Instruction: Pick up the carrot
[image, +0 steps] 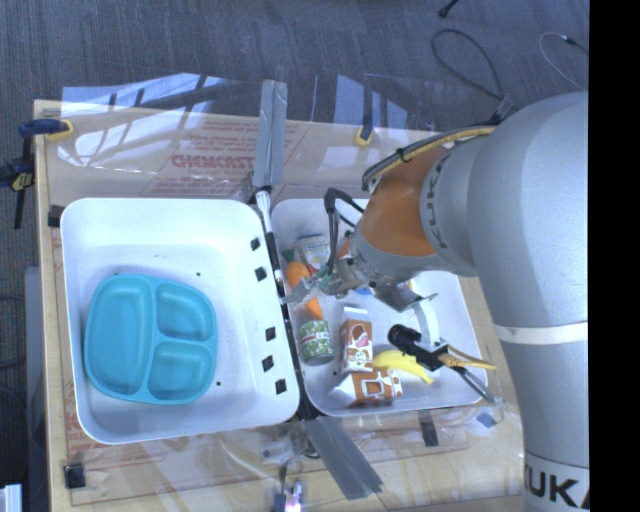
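We see the grey arm (500, 200) reaching over the right bin (460, 300), beside the left bin (90, 240), which holds a blue divided plate (150, 338). Its gripper (330, 278) sits low near the right bin's left wall, just beside the carrot (297, 273); whether the jaws are clenched we cannot tell.
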